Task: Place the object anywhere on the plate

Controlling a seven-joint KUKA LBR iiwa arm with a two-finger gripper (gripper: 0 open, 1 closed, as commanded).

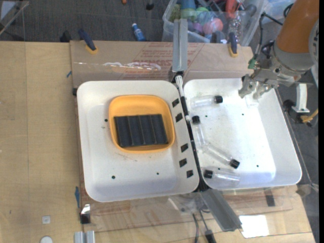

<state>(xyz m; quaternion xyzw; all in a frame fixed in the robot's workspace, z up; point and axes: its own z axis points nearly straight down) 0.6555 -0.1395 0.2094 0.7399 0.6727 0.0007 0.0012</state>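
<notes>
pincer (254, 89) hovers, grip state unclear, above clear tubes (218, 158); black slab (140, 130) covers plate (142, 104).

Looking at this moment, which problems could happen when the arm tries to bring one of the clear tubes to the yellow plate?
1. The clear tubes in the right bin are see-through and lie close to each other, so the gripper may miss one or nudge its neighbour.
2. The yellow plate already carries a dark ridged block; a round tube dropped on it may roll off.
3. The divider between the bins could snag a low carry.
</notes>
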